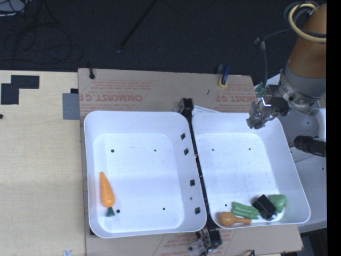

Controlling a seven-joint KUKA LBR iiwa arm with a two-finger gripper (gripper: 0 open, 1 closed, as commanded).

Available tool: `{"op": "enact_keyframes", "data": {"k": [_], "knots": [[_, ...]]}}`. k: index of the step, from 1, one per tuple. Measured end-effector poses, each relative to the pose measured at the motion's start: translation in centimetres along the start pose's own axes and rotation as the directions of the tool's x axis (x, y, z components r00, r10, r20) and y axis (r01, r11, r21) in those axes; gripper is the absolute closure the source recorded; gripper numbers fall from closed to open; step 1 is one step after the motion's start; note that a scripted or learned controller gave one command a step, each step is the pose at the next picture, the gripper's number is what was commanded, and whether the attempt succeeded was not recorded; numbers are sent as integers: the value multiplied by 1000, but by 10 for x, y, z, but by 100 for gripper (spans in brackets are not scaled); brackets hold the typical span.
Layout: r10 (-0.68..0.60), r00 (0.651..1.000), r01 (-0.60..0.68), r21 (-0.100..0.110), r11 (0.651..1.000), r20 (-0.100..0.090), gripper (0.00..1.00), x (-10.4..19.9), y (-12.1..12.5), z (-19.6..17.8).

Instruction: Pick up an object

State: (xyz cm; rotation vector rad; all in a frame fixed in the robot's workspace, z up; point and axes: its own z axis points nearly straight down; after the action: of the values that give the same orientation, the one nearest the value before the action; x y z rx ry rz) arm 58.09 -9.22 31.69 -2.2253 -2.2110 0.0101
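An orange toy carrot [106, 191] lies near the front left corner of the left bin [133, 122]. In the front right corner of the right bin [240, 122] sit a green bean pod [245, 210], an orange-tan pear-shaped toy [232, 219], a black block [264, 206] and a green rounded toy [278, 201], all close together. My gripper [258, 118] hangs over the back right rim of the right bin, far from these objects, with nothing seen between its fingers.
A black divider strip [193, 164] runs between the two bins. Brown cardboard [160, 89] lies under the bins, with a blue and yellow clamp [224, 75] at its back edge. A black cylinder [313, 145] sticks out at the right of the right bin.
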Motion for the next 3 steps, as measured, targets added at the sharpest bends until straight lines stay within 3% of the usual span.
{"op": "enact_keyframes", "data": {"k": [1,2,3], "knots": [[-12,1000,12,-12,1000,-2,100,60,-14,-62],[-13,1000,13,-18,1000,-3,100,109,-26,-174],[-6,1000,6,13,1000,0,100,152,-69,112]]}}
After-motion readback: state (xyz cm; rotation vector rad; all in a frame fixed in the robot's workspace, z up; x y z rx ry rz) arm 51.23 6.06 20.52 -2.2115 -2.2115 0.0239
